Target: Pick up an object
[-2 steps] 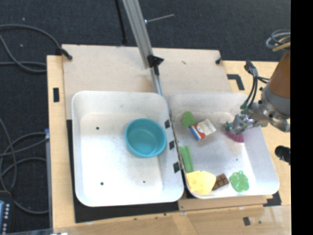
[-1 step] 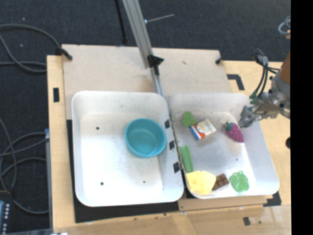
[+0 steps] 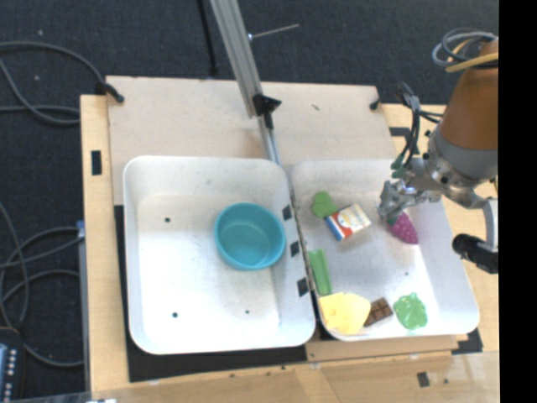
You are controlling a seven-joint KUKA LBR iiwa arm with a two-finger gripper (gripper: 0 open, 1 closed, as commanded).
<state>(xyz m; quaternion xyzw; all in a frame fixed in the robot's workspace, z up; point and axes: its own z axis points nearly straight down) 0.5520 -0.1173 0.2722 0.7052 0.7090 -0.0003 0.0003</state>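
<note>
My gripper [image 3: 393,209] hangs over the right bin [image 3: 436,309], near its upper right part. Directly beside and just below its tip lies a purple grape bunch [image 3: 405,228], touching or nearly touching the fingers. A small red, white and blue box [image 3: 347,222] sits to the left of the gripper. Further left is a green round piece [image 3: 322,204]. Along the bin's front lie a yellow wedge [image 3: 343,311], a brown chocolate piece [image 3: 380,311] and a green leafy piece [image 3: 410,311]. A green stick [image 3: 319,270] lies by the left wall.
The left bin [image 3: 159,309] holds a blue bowl [image 3: 248,236] near its right side. A slanted metal pole [image 3: 239,44] rises from the back between the bins. Cables lie on the dark floor at the left.
</note>
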